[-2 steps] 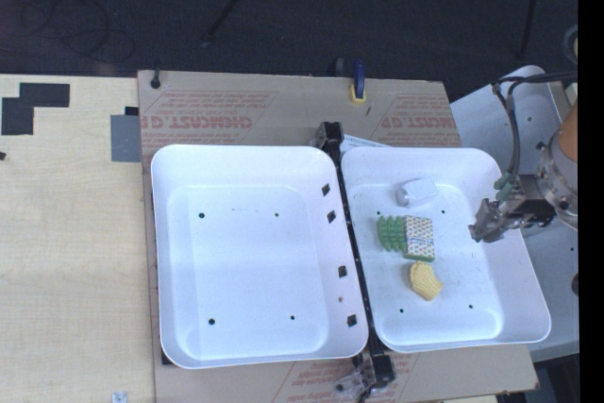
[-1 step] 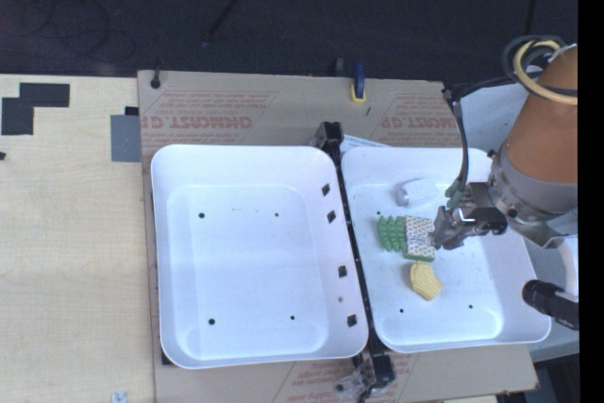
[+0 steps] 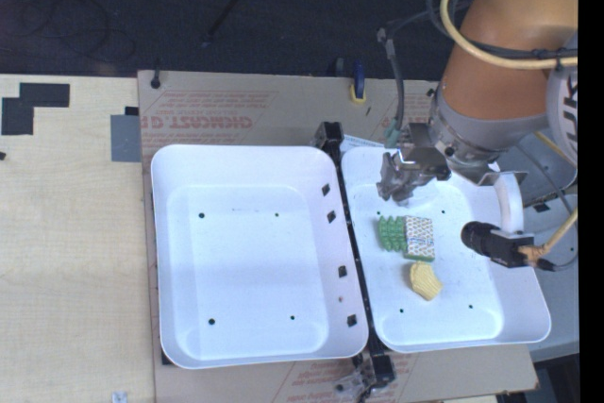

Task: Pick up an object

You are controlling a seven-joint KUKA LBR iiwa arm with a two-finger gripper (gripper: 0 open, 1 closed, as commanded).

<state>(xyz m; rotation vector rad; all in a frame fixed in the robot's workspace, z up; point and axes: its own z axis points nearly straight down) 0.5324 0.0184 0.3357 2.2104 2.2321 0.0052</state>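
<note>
Because the arm reached in from the right of the camera view, its tool (image 3: 401, 179) hung over the upper part of the right bin (image 3: 514, 326), near that bin's back wall. From this slanted angle I could not tell how the tool was set, and nothing could be seen in its grip.

The nearest thing to pick up was a green object (image 3: 392, 232) with a small patterned white block (image 3: 420, 237) touching its right side. Both lay on the floor of the right bin, just below the tool in the picture, that is, toward the front of the bin and slightly to the right. The long axis of the green object ran roughly from the back to the front of the bin. A yellow object (image 3: 425, 280) lay further toward the front, near the pair but apart from it. In my judgement, the coming move needed a short shift toward the front and then a descent, and the contact between the green object and the block could disturb a clean grasp.

The left bin (image 3: 165, 203) showed only its white floor with some small dark dots. Both bins rested on a brown board (image 3: 236, 113) on the pale tabletop (image 3: 66, 250).
</note>
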